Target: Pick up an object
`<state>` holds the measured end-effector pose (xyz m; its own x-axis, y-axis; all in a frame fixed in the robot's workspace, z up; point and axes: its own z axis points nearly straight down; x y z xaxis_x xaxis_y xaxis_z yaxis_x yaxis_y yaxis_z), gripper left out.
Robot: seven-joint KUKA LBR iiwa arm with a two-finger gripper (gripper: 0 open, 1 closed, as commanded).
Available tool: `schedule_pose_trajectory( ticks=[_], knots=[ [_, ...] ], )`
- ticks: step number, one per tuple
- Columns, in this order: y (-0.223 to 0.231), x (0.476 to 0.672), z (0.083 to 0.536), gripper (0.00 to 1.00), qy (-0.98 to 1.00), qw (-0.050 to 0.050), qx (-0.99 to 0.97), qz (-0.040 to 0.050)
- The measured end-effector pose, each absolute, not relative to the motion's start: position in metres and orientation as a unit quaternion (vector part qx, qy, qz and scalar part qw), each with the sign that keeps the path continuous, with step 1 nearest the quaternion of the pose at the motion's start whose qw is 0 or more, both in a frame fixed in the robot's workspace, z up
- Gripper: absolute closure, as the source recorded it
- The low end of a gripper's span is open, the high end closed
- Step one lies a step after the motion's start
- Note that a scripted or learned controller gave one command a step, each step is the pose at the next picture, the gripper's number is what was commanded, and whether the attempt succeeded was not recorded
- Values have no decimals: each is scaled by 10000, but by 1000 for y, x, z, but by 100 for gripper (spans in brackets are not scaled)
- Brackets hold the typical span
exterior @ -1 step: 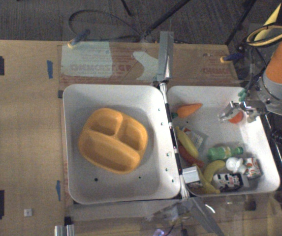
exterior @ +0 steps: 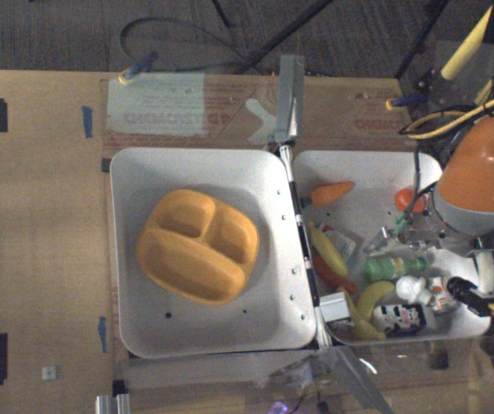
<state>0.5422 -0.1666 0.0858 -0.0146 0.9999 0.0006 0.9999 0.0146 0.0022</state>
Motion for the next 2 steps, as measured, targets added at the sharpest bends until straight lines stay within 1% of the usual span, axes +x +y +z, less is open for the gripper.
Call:
schedule_pose_trajectory(
  ticks=[1,2],
  knots=[
    [-213,486,89,0,7765,-6,6300,82],
    [-216,485,98,100,7748,21,6322,61]
  ],
)
